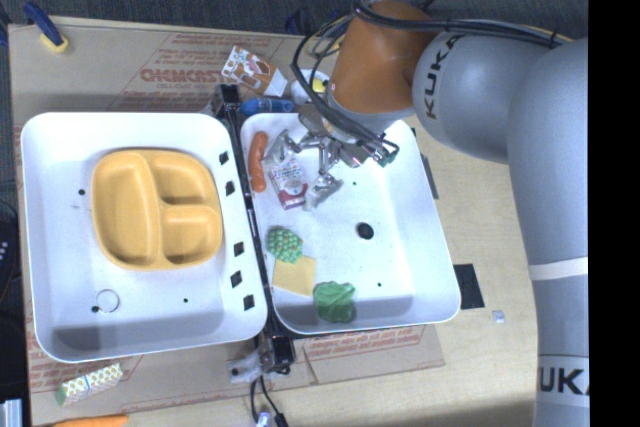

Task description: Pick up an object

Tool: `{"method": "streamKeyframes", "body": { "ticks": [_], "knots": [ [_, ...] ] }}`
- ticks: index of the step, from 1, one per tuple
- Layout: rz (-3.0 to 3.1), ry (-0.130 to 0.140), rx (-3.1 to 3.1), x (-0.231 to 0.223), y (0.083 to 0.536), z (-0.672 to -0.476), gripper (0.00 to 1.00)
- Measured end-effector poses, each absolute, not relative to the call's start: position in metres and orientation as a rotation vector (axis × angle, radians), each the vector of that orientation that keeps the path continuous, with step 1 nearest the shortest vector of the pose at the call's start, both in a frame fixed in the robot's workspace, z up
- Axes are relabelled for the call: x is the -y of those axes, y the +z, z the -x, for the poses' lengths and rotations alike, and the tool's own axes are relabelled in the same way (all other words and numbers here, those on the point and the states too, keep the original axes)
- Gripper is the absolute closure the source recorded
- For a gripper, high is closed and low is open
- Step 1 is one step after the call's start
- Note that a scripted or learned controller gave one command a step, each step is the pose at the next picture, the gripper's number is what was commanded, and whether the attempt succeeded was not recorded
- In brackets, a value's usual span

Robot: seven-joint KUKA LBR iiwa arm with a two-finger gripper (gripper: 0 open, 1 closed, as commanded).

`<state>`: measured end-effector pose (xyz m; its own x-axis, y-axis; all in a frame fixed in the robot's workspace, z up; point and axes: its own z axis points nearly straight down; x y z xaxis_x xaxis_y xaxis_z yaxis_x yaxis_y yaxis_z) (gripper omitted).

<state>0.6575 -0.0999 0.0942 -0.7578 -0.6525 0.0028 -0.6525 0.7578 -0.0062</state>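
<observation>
Wrapper, crinkly, red and clear (288, 179), lies near the right bin's (420, 245) far-left corner, beside a sausage (258, 161). Gripper (322, 177) low over it, fingers spread, grasping nothing. Close squarely on the packet; avoid snagging the sausage.

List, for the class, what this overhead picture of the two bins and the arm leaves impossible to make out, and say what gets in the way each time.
- Gripper, camera view: its metal fingers blur into the crumpled packet under them, so any grasp is unreadable.
- Blue object behind the right bin: partly hidden by the wrist and cables.
- Packet's print: too small to read.
- Orange item at the bottom edge: cut off by the frame.
</observation>
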Motion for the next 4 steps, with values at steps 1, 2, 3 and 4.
{"method": "streamKeyframes", "body": {
  "ticks": [1, 2, 3, 4],
  "knots": [
    [-0.739, -0.001, 3.052, 0.109, 0.092, -0.581, 0.0],
    [-0.544, 0.001, 3.09, 0.093, 0.093, -0.654, 0.0],
    [-0.623, -0.001, 3.077, 0.098, 0.092, -0.565, 0.0],
    [-0.403, 0.001, 3.117, 0.096, 0.092, -0.629, 0.0]
  ]
}}
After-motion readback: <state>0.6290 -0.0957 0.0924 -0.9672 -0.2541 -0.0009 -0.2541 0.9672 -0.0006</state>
